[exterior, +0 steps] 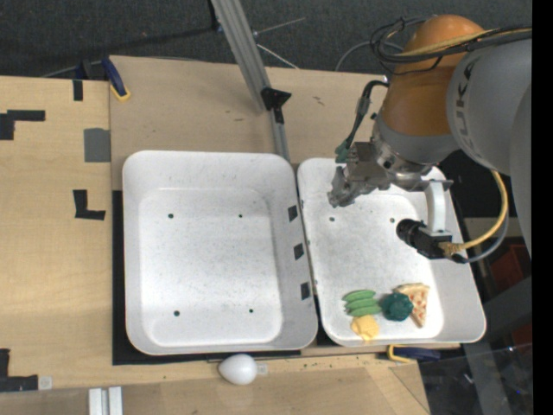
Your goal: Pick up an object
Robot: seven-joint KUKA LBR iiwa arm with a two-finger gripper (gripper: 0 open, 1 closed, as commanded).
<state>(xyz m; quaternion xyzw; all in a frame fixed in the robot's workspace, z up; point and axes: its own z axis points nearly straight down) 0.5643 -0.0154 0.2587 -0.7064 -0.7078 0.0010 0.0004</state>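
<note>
My gripper (340, 195) hangs over the far end of the right bin (346, 249); I cannot tell its state. The small objects, green pods (360, 301), yellow piece (365, 326), teal lump (397, 307) and pizza slice (418, 303), cluster at the bin's near end, well apart from it.

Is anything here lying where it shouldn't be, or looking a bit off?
One thing: a white egg-shaped object lies on the bench, outside the left bin, by its near edge. The other small items sit clustered in the right bin's near corner.
</note>
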